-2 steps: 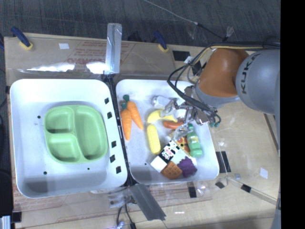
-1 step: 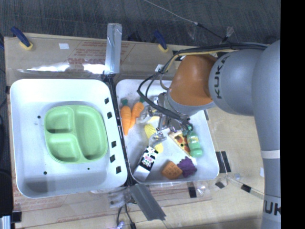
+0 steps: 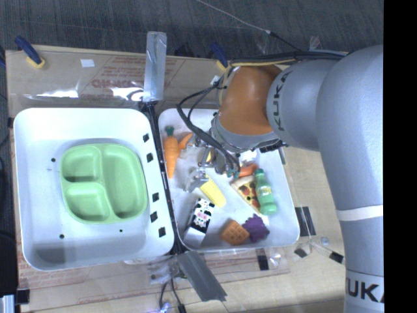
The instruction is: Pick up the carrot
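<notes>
One carrot point(image 3: 171, 155), a smooth orange tapered toy with a small green top, lies lengthwise along the left wall of the right bin point(image 3: 287, 204), its leafy end toward the far side. A second, smaller orange piece point(image 3: 186, 139) lies just beside it, partly under the arm's cables. The gripper point(image 3: 207, 163) hangs over the middle of that bin, a little to the right of the carrot and apart from it; its metal fingers are too tangled with the clutter beneath to tell whether they are spread or closed, and nothing is visibly between them.

Around it lie single items, all plastic-looking toys: a pale yellow wedge like cheese point(image 3: 212, 193), a black-and-white carton with cow patches point(image 3: 202, 215), a tan ridged pastry shape point(image 3: 234, 232), a bumpy purple grape bunch point(image 3: 257, 227), a pizza slice point(image 3: 248, 193), and a green bottle point(image 3: 264, 192).

The arm point(image 3: 326, 96), grey with an orange band, comes in from the right. The left bin point(image 3: 32, 175) holds one light green tray point(image 3: 103, 182) with three compartments. Both white bins sit on a tan surface point(image 3: 71, 70).
</notes>
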Controlling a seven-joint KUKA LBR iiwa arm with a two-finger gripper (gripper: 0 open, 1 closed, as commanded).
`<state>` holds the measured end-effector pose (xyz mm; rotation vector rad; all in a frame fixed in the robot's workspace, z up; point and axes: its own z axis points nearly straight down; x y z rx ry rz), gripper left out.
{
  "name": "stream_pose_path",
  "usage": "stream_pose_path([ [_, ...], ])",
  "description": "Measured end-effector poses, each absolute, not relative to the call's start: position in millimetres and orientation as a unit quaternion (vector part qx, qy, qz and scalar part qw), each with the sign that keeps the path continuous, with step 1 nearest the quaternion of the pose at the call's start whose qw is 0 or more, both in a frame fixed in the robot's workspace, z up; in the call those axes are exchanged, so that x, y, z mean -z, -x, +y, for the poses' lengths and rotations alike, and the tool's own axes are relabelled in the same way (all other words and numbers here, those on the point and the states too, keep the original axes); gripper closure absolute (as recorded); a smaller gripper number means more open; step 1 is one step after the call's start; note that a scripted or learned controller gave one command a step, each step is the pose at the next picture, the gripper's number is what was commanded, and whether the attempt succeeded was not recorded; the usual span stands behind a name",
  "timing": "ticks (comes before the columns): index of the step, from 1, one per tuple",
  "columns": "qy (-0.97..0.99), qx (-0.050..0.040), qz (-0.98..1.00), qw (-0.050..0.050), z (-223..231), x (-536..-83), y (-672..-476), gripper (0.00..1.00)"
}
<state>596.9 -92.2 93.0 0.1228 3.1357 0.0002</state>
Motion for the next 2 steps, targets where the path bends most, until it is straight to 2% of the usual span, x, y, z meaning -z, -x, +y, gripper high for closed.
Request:
stream_pose_path([
  [1,-0.143,-0.0005,0.99,-0.001,-111,-93,-637.7,0.0],
  [2,-0.138,0.0,0.99,0.002,-109,-105,-640.0,1.0],
])
